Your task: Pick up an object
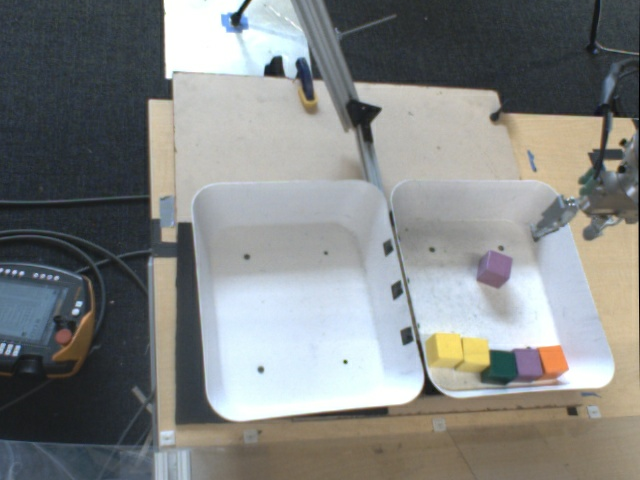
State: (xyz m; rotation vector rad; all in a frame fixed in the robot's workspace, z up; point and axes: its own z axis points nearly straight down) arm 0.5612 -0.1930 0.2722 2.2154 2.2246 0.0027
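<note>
A purple cube (494, 268) lies tilted near the middle of the right bin (590, 308). Along that bin's front wall sits a row of blocks: two yellow (445, 349), a dark green (499, 368), a purple (527, 363) and an orange (553, 360). My gripper (572, 224) hangs over the right bin's far right rim, up and to the right of the tilted purple cube and apart from it. Its two fingers (549, 222) stand apart, open, with nothing between them.
The left bin (215, 298) stands beside the right one, their walls touching in the middle. A slanted metal pole (330, 48) crosses the back board. A blue and yellow tool (305, 80) lies on that board. A teach pendant (35, 318) rests on the floor at left.
</note>
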